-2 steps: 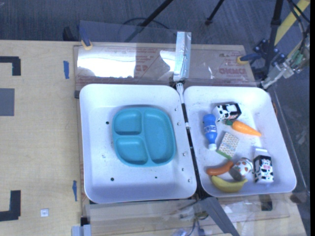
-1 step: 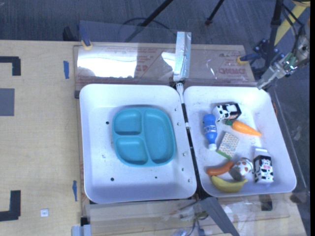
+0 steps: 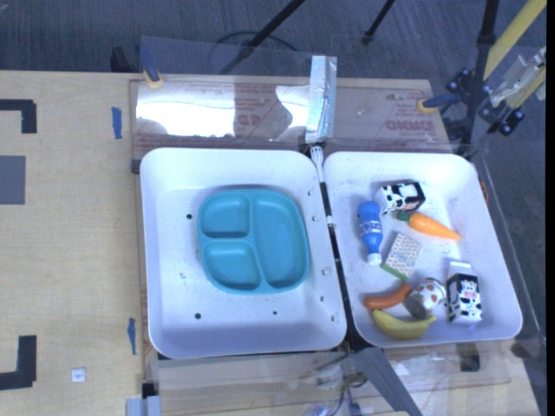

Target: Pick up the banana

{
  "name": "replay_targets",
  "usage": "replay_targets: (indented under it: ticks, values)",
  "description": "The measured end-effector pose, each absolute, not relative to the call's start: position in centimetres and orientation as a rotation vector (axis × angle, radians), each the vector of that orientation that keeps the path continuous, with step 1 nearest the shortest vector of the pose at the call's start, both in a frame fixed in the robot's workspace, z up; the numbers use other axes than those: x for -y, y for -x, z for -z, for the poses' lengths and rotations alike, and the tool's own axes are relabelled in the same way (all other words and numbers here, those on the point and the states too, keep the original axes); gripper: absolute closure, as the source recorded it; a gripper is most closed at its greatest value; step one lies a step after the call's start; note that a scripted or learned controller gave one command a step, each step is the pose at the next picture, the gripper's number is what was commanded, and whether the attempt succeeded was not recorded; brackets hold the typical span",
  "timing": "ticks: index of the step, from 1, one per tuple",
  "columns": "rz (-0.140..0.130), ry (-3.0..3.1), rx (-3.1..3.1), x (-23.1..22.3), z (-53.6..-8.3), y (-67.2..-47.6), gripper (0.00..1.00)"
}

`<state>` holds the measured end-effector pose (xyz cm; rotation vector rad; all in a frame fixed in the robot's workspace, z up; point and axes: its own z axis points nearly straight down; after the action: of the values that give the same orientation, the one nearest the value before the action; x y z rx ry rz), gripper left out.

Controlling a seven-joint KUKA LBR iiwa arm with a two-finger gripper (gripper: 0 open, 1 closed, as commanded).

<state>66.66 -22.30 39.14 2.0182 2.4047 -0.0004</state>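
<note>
Yellow and curved, the banana (image 3: 403, 324) lies in the right bin (image 3: 494, 232) along its near edge, about midway between that bin's two near corners, with both tips turned up toward the far edge. It lies flat on the bin floor, uncovered from above.

Just beyond it, an orange-red toy pepper (image 3: 387, 299) lies slantwise and seems to touch the banana's left end. A small round grey-and-red object (image 3: 425, 296) sits beside the pepper, right against the banana's inner curve; what it is cannot be told. Toward the near right corner a cow-patterned carton (image 3: 464, 298) stands close to the banana's right tip, though whether they touch is unclear.

Farther up the bin, a checkered packet (image 3: 403, 253) with a green edge lies near the middle. A blue bottle (image 3: 370, 230) lies lengthwise close to the bin's left edge. An orange carrot (image 3: 433, 226) rests to the right of the bottle, pointing toward the right edge. A second black-and-white cow-patterned object (image 3: 401, 197) sits nearest the far edge, touching the carrot's blunt end.

In the left bin (image 3: 165, 258), a teal divided plate (image 3: 254, 239) with three compartments sits at the centre.

Both bins rest on a pale wooden bench (image 3: 61, 232).
</note>
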Motion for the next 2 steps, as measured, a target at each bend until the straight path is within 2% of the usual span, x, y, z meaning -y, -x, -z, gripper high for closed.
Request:
replay_targets:
  ticks: [1,2]
  values:
    - [0.002,-2.011,-2.407,22.12,-40.07,-66.8,1.0]
    - [0.002,-2.011,-2.408,22.08,-40.05,-66.81,0.0]
